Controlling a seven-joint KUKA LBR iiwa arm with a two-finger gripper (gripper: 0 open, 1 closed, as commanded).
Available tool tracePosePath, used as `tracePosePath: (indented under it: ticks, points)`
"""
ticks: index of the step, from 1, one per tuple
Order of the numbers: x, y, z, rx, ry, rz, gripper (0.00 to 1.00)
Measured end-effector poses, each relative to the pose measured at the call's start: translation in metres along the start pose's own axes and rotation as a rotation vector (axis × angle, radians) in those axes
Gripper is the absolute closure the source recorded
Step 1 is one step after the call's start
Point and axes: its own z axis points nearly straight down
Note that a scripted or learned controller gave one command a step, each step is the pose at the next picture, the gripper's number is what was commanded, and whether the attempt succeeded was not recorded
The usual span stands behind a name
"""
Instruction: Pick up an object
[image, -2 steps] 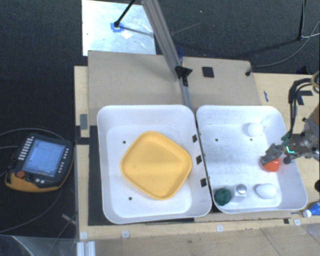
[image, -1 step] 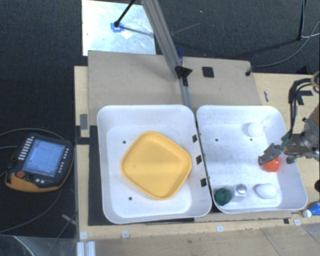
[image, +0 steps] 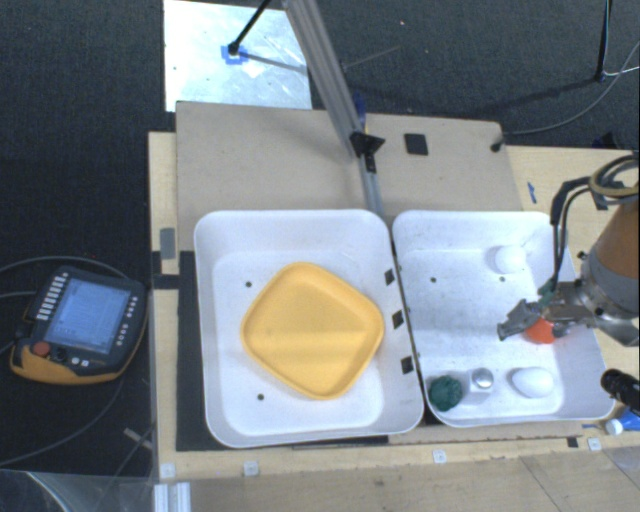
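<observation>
An orange ball (image: 541, 333) lay in the right bin (image: 440, 300), touching the gripper (image: 522, 322). Whether the tool had closed on it could not be told. Lifting remained undone.

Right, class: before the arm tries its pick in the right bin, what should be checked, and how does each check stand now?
1. Gripper is over the right bin: ok.
2. A target is close: the orange object sits right beside the gripper: ok.
3. Object between the fingers: cannot tell, the wrist hides the contact.
4. Neighbours are apart from the target: white egg, white ball, silver cap, green ball: ok.
5. Yellow plate lies in the left bin, out of the way: ok.
</observation>
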Motion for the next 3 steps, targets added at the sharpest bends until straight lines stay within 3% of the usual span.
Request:
tracePosePath:
  ticks: [2, 3]
  points:
    - [0.007, 0.003, 0.088, -0.001, 0.0, 0.0, 0.0]
    - [0.006, 0.004, 0.075, -0.005, -0.001, 0.001, 1.0]
